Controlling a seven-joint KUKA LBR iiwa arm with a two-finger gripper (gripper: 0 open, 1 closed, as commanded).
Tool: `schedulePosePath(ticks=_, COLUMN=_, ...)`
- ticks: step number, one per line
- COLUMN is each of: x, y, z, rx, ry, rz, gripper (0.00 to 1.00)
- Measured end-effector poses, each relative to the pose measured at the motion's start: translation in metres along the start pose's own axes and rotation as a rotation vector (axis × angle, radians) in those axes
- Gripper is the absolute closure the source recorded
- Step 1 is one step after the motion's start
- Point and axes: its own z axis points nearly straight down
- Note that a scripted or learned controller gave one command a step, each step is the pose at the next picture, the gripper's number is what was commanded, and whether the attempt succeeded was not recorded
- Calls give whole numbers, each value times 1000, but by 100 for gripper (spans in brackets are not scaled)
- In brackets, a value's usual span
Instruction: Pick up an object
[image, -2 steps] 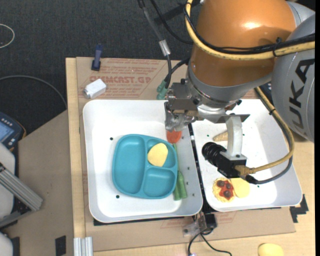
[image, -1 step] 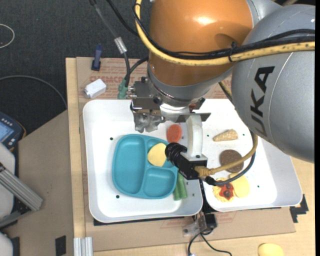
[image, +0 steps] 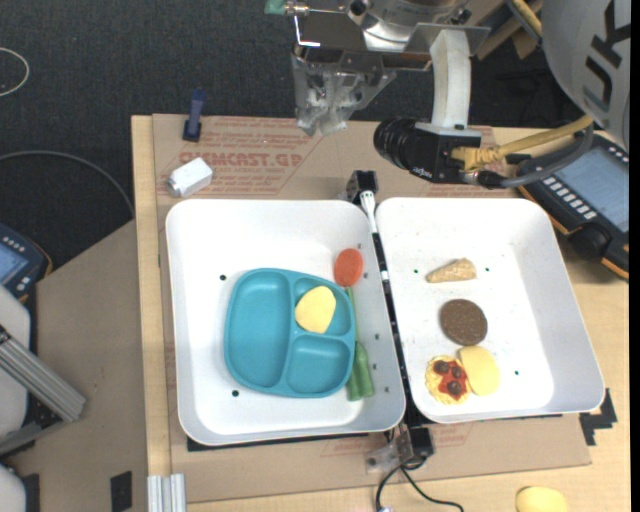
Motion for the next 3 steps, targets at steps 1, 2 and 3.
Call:
schedulePosePath(ticks=1, x=-1, y=129, z=152, rx=15, ry=-6, rz=2, gripper=100)
schedulePosePath(ticks=2, x=1, y=127, z=2, rx=2, ry=-1, rz=-4, gripper=100)
schedulePosePath(ticks=3, x=-18, y=59, z=137, rx=35, ry=-10, rz=2, gripper=100)
